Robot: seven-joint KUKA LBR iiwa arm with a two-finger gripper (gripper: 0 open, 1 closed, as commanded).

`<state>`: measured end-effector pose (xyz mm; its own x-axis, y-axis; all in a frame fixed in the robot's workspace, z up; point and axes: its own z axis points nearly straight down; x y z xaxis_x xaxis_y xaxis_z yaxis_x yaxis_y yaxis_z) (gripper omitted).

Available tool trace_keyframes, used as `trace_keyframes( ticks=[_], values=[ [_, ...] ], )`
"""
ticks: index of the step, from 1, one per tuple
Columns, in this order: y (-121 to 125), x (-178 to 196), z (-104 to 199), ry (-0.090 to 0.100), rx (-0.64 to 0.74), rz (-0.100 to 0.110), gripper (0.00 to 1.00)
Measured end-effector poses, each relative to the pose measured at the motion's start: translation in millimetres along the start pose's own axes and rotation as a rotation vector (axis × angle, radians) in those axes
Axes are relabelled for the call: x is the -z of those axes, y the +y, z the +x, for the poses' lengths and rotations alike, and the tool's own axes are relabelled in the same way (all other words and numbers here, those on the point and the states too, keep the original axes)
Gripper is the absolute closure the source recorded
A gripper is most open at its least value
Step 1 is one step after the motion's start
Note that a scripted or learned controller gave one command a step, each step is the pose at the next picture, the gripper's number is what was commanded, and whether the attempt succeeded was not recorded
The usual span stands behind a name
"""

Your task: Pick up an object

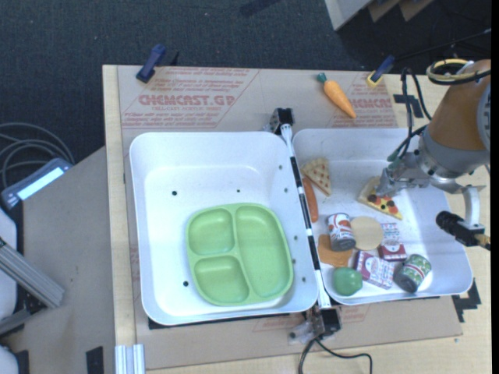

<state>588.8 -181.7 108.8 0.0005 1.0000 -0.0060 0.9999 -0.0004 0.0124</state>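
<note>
the pincer [387,184] is hovering at the pizza slice [381,201] near the right bin's [460,283] far edge; whether it is gripping, i cannot tell; descending squarely should help.

The end effector [387,184] sat so low over the pizza slice [381,202] that its fingertips could not be made out, and whether it touched the slice could not be told. Behind it, the arm [460,131] ran off the picture's right edge. In front of the end effector, the cans [340,230] and small packets [377,270] carried labels too small to read, and they overlapped, hiding parts of one another. Far to its left, grey cables [23,158] and a metal bar [31,271] were cut off by the left edge.
</note>
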Motion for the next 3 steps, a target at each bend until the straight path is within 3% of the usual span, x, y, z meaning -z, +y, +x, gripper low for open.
trace_keyframes(
  ticks=[1,2,3],
  values=[
    [0,0,0,0.000,0.000,0.000,0.00],
    [10,-24,23,0.005,0.001,0.011,0.00],
    [11,-14,22,0.004,0.002,0.007,1.00]
  ],
)
